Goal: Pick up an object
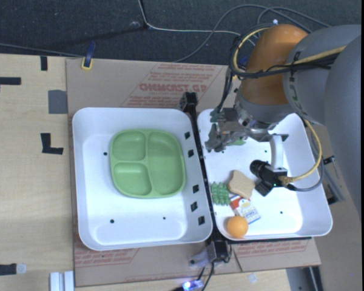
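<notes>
The end effector [221,137] hangs over the upper left part of the right bin [309,223]; whether it is open or closed cannot be told. Below it and slightly right lie a tan bread slice [241,183], a green toy [219,193], a small carton [247,212] and an orange [236,226]. To its left, a green divided plate [148,163] sits in the left bin [91,223].

Pale wood bench [24,180] w/ black tape marks; cardboard sheet [170,83]; dark carpet [60,11] behind.

Right bin's [303,223] far wall behind the arm [291,53]; pincer [221,139] fingertips too blurred to read.
</notes>
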Motion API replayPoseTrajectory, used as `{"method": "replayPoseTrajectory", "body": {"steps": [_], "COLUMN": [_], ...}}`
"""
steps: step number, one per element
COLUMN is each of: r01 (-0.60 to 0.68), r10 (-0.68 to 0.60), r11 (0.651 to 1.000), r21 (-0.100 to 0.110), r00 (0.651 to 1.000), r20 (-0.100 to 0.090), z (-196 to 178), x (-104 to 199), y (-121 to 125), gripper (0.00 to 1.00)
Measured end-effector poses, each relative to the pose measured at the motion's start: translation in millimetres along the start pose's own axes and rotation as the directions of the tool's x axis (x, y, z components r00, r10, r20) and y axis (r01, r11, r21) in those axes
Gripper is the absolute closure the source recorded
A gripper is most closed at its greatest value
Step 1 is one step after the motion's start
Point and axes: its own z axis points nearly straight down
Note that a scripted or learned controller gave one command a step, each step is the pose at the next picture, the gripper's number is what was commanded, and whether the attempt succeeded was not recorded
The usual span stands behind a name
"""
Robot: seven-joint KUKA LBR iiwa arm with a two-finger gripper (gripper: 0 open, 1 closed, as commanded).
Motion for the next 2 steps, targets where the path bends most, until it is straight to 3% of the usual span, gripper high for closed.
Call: {"method": "replayPoseTrajectory", "body": {"steps": [2], "r01": [0.0], "r10": [0.0], "r11": [1.0], "r21": [-0.001], "r00": [1.0], "r20": [0.0], "z": [-19], "x": [106], "y": [0], "gripper": [1.0]}}
